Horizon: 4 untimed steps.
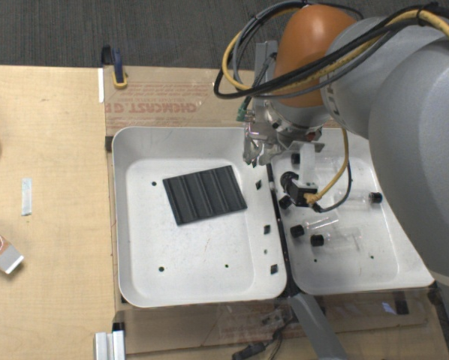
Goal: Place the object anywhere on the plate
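The grey arm [405,126] reaches in from the right, its orange band [314,40] sitting over the far end of the strip where the two white bins meet. Yellow and black cables [243,55] loop around the wrist. Below the band, the claw [256,150] hangs at the far right corner of the left bin [127,223], close to its rim; whether it is spread or pressed together, I cannot tell, and nothing is plainly seen between its tips.

A dark ribbed plate [205,193] lies flat in the left bin, slightly turned, toward the far middle of the bin floor, and its top is bare. It sits just left of and nearer than the claw, apart from it.

In the right bin [375,272], a small clear object [331,229] lies on the bin floor, left of centre, well apart from the plate. Its shape is hard to make out. Small black bits [317,238] lie close by it.

The counter [44,141] stretches away to the left, carrying a small wrapped item [1,250] near the left edge.
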Tool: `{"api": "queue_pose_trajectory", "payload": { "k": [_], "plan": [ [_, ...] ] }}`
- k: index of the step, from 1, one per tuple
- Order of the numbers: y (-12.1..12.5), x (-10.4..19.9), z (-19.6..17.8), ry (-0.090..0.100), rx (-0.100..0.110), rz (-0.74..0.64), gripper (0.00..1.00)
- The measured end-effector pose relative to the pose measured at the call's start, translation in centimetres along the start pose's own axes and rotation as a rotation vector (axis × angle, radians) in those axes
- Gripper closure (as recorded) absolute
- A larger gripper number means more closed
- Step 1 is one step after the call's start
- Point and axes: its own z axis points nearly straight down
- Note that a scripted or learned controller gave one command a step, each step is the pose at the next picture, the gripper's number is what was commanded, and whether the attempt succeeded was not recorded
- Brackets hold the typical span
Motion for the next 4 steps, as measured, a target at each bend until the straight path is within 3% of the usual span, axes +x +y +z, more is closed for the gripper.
{"api": "queue_pose_trajectory", "payload": {
  "k": [1, 2, 3, 4],
  "plan": [
    [0.7, 7.3, -1.1, 0.000, -0.002, 0.019, 1.00],
    [0.6, 6.9, -11.4, -0.001, -0.001, -0.022, 1.00],
    [0.6, 13.0, -10.6, -0.001, -0.003, -0.255, 1.00],
    [0.0, 14.1, -5.7, -0.001, -0.002, -0.634, 1.00]
  ]
}}
